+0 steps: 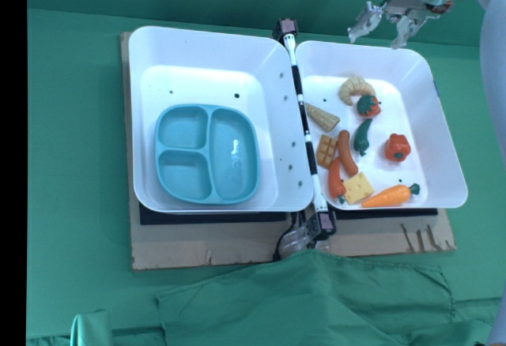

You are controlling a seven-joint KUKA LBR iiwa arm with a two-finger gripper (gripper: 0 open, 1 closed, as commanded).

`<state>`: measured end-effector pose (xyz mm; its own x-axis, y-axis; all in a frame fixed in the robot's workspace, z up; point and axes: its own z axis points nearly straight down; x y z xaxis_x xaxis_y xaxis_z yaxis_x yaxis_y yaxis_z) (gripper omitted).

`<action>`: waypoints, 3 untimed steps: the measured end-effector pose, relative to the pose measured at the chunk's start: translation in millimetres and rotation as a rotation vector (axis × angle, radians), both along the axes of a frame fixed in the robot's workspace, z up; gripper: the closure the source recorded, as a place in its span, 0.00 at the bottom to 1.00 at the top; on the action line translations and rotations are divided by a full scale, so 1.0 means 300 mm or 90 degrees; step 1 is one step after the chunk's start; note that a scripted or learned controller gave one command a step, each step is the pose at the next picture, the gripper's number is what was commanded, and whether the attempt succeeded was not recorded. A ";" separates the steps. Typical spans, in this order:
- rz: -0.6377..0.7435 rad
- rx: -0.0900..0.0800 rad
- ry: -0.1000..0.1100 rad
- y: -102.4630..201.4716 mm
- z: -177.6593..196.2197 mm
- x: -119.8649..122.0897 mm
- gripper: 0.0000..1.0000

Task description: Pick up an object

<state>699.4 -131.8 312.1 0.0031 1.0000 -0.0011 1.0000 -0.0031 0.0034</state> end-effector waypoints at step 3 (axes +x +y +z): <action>-0.001 -0.003 -0.005 -0.044 -0.218 -0.037 1.00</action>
